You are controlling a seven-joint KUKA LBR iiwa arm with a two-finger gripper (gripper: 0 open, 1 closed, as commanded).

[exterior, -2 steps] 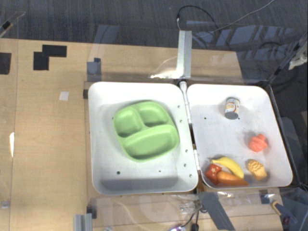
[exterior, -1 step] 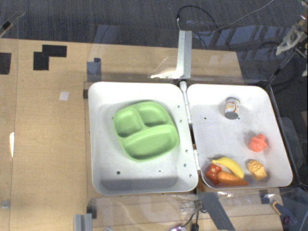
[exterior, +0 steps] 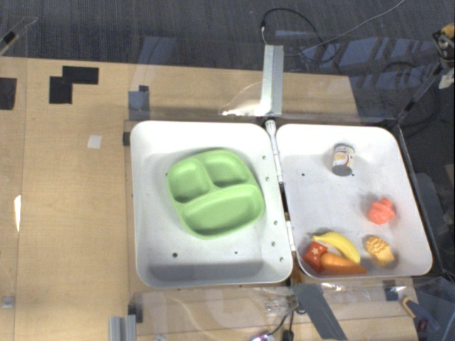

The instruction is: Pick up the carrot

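Plate, green, sits in left bin. Carrot lies in right bin's near corner, touching the banana and a red piece. Descend along its length, clear of neighbours.

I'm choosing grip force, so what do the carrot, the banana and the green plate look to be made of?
The carrot and banana look like moulded plastic toy food: even, saturated colour with a slight sheen, though hard or soft is unclear. The green plate looks like smooth rigid plastic: one uniform colour with moulded compartments.
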